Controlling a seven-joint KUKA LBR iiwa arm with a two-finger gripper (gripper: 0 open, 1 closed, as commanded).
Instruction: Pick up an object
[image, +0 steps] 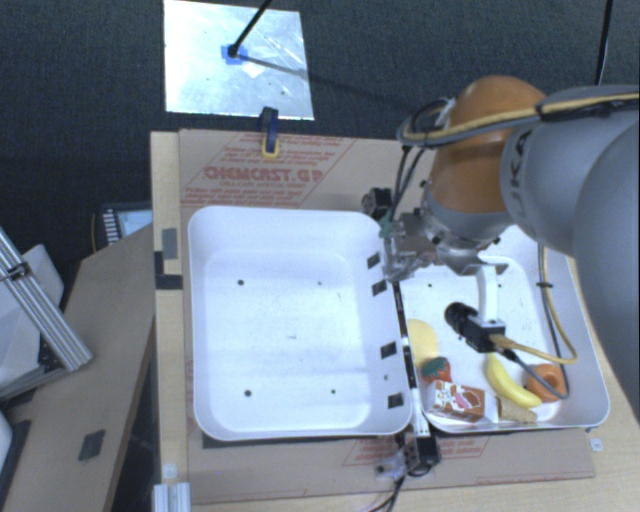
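Nothing looks picked up yet: the banana (507, 386) lies in the right bin (517, 300) (the gripper (401, 253) hangs nearby, its opening I can't tell).

The grey arm with an orange band (560, 150) reaches in from three o'clock. Its gripper (402, 256) hangs over the ten o'clock corner of the right shallow white bin (598, 405), just beside the left shallow white bin (280, 300). Toward the right bin's six o'clock edge lie a pale yellow rounded fruit (424, 338), a small red round object (437, 369), a flat red-and-white printed packet (459, 400), a yellow curved banana (508, 381) and, at four o'clock, an orange rounded object (549, 381).
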